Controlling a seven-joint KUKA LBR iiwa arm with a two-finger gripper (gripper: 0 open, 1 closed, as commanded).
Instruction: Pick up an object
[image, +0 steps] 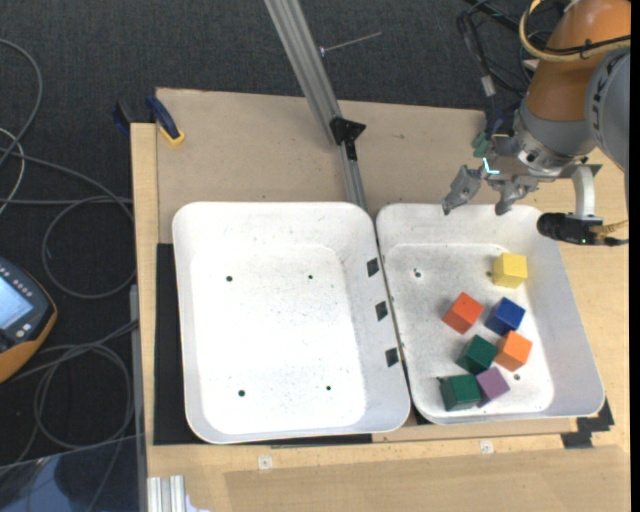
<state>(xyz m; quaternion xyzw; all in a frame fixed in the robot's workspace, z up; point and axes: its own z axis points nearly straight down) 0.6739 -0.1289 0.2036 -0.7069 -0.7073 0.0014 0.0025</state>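
The end effector (477, 202) hangs above the far rim of the right bin (575, 385), its two fingers spread apart with nothing between them; one fingertip (452, 204) sits to the left and the other nearer the arm. Above it rises the grey arm (575, 110) with its orange band (580, 45), reaching in from the right. All the blocks lie in the right bin, nearer the camera than the end effector and well apart from it. Closest is the yellow block (510, 268), below and slightly right of the end effector, lying alone near the bin's far right side. Farther toward the camera come the orange block (462, 312) and, just right of it, the blue block (507, 314). Beyond those, a tight cluster: a second orange block (516, 350), a dark green block (480, 353) touching or nearly touching it on the left, a purple block (492, 383) just in front, and a green block (460, 391) at the near edge, beside the purple one. The left bin (200, 240) lies far to the left of the end effector, its rim meeting the right bin's along the middle. A slanted metal bar (315, 80) crosses the tabletop (250, 150) up and left of the end effector.
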